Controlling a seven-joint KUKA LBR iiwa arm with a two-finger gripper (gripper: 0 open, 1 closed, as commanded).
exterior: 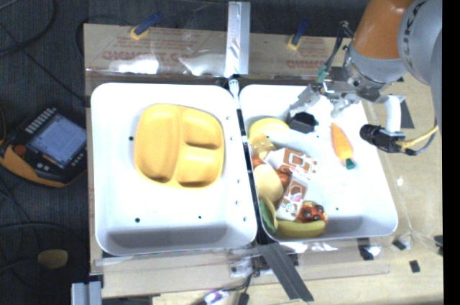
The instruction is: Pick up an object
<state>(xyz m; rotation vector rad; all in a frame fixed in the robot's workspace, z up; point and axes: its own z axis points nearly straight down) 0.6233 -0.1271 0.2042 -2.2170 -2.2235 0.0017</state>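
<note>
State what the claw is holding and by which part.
Nothing shows between its fingers. The claw hovers over the right bin, above the back of the toy pile, apart from the carrot.

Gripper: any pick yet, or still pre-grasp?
Pre-grasp, it seems. Done: the arm has reached over the right bin, with the gripper above its far end. In hand: nothing visible. Left: the whole pick; the carrot and banana lie in the bin, the yellow tray in the left bin.
</note>
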